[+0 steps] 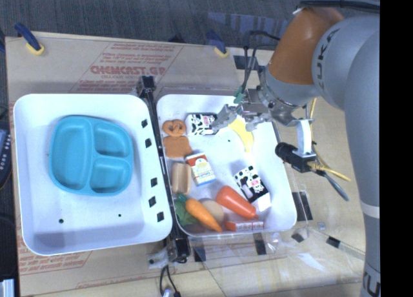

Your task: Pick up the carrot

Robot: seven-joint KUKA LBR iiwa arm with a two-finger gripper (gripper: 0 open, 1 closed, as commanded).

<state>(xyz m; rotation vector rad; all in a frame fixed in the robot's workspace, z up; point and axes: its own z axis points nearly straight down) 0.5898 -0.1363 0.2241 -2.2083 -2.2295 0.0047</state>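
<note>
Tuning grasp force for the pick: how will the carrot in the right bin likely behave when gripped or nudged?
The carrot looks like a smooth, tapered toy, so probably stiff and light, and it may slip out toward its narrow tip. Its rounded body seems apt to roll, though the orange-red cone and bin wall close beside it should limit that.

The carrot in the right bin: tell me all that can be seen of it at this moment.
The carrot is a small toy-like piece, glossy as plastic, with an orange tapered body and a green leafy top at its upper-left end. It lies flat and slantwise near the front wall of the right bin, tip pointing to the lower right. A beige piece touches its right side. The tool hangs well away from it, over the bin's far end.
</note>
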